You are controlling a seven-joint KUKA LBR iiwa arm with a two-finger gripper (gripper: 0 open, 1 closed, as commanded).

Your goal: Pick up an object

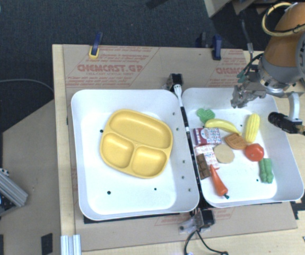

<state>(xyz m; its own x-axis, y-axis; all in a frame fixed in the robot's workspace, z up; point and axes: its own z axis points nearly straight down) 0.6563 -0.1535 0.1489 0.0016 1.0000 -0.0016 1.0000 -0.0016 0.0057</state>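
The tool (pixel 241 100), grip state unclear, hangs above the right bin (pixel 290 158); the corn cob (pixel 252 127) stands near-upright, beside a level banana (pixel 222 125).

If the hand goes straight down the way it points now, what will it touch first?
Probably the bare white floor of the right bin near its back edge. The hand hangs just behind the corn cob and banana, though depth is hard to judge from this view.

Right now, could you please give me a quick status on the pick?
Gripper above right bin's far edge, holding nothing. Toy food untouched; nearest are corn and banana. Nothing in the way.
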